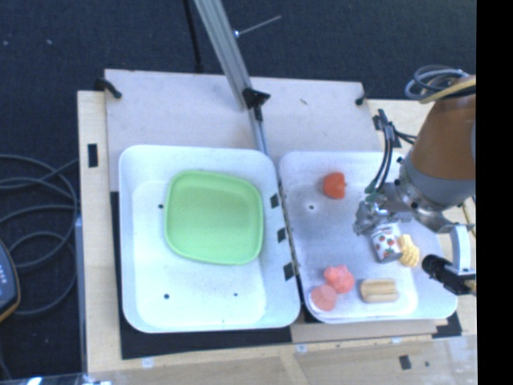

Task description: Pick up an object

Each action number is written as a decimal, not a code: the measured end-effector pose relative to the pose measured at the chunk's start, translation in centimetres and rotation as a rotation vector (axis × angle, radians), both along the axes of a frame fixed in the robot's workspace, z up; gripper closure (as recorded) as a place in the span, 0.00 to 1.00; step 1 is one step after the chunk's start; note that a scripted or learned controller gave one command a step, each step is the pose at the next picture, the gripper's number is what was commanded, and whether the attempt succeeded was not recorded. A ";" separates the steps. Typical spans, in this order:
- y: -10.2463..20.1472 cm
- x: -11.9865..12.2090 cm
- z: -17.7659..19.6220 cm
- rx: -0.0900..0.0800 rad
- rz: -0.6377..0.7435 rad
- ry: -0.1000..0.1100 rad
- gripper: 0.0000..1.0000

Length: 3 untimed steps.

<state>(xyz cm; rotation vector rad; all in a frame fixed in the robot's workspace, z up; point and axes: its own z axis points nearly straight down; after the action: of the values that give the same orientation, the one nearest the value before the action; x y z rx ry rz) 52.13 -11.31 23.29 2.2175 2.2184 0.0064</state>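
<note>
The near edge of the worktop (240,359) carries 2 shallow white bins side by side. In the right bin (309,184), the near row holds 3 items: a flat pink disc (324,298) close to the near-left corner, a knobbly pink toy (340,278) touching the disc on its far-right side, and a tan, bread-roll-shaped piece (378,290) just beside them to the right. Further back, a small white object with red markings (385,244) lies on the bin floor, with a yellow piece (409,252) touching its right side. The gripper (370,219) is positioned directly at the far-left edge of the white object; whether its fingers are spread or pressed together cannot be told, and no object is visibly between them. The grey arm with its orange band (449,135) enters from the right above this area. An orange-red ball-like item (335,185) sits alone further back in the right bin, well apart from the gripper. The left bin (136,231) holds 1 pale green square plate (215,216), lying flat in the bin's far half. Beyond both bins, a metal post (220,34) slants across the far part of the worktop.
</note>
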 end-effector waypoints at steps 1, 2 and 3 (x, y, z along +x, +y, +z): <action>0.0 0.1 1.7 0.001 0.000 0.004 1.00; 5.5 -1.2 1.4 0.001 0.003 0.005 1.00; 10.9 -1.2 2.2 0.002 0.005 0.005 1.00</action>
<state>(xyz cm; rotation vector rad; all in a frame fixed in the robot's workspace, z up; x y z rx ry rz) 50.93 -0.37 25.52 2.2156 2.2270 0.0026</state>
